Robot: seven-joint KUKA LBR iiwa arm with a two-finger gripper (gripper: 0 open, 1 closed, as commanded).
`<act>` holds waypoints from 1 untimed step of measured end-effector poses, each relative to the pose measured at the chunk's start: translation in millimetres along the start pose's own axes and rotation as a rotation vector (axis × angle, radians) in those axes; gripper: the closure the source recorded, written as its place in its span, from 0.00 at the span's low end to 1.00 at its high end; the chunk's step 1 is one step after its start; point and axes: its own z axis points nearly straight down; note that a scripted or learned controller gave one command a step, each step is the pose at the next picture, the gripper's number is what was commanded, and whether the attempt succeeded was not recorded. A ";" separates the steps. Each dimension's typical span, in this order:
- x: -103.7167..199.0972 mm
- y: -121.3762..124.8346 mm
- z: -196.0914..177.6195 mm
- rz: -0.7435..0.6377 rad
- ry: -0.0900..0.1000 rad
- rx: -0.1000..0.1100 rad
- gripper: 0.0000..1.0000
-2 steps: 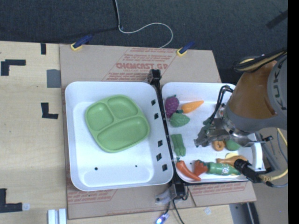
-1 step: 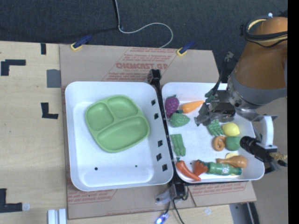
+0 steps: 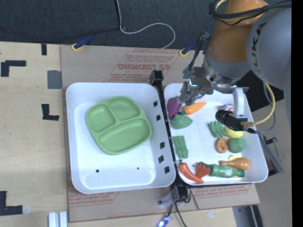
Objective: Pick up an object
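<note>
My gripper [image 3: 188,97] is low over the back left corner of the right bin [image 3: 258,174]. It hangs just above a purple toy vegetable [image 3: 173,108] and an orange carrot [image 3: 196,108], which lie on either side of it. A leafy green piece [image 3: 182,122] sits just in front of them. Nothing is seen held in the gripper.
The right bin also holds a green pod [image 3: 180,146], a ridged green piece [image 3: 217,128], a yellow fruit [image 3: 234,133], a green fruit [image 3: 237,144], a brown pastry [image 3: 221,145], a red pepper [image 3: 188,172] and a green bottle [image 3: 226,171]. A green divided plate [image 3: 118,124] lies in the left bin [image 3: 78,174].
</note>
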 end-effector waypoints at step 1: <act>22.0 -52.4 -46.5 -0.001 0.001 -0.002 1.00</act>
